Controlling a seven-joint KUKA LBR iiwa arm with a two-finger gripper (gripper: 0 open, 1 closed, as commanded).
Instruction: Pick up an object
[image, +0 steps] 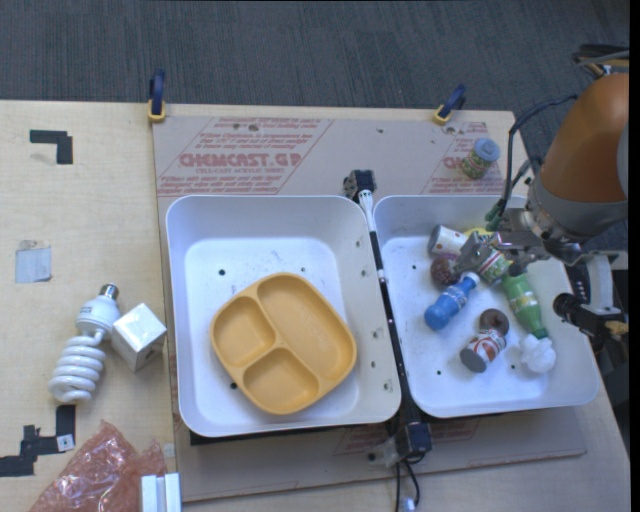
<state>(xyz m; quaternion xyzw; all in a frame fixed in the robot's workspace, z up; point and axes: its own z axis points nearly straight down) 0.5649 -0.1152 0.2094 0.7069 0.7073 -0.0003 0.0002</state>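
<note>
The jaws (497, 250) sit low over the back of the right bin (570, 392), among a tight clutter of small things, and whether they are spread or pressed together cannot be told, because the grey wrist and dark cabling cover them. Directly beneath and beside them lies a crowded knot: one white cup-like piece (447, 239), one dark reddish round lump (443, 268) and a printed packet (489, 264) whose outline is hard to make out. Just in front lie one blue plastic bottle (448, 302) on its side, one green bottle (524, 304) pointing toward the front, one small brown disc (493, 321), one red-and-white can (482, 352) tipped over, and one crumpled white ball (538, 354). The left bin (190, 330) holds a single yellow divided plate (283, 344), smooth plastic with three compartments. Both bins are shallow, glossy and white, rounded at the corners. On the cardboard sheet (240, 150) behind the right bin stands one small jar (481, 157). On the bench (70, 220) to the left lie one spiral light bulb (83, 347), one white cube (139, 334) touching it, and a crinkled reddish mesh bag (100, 470) cut off at the lower edge.
</note>
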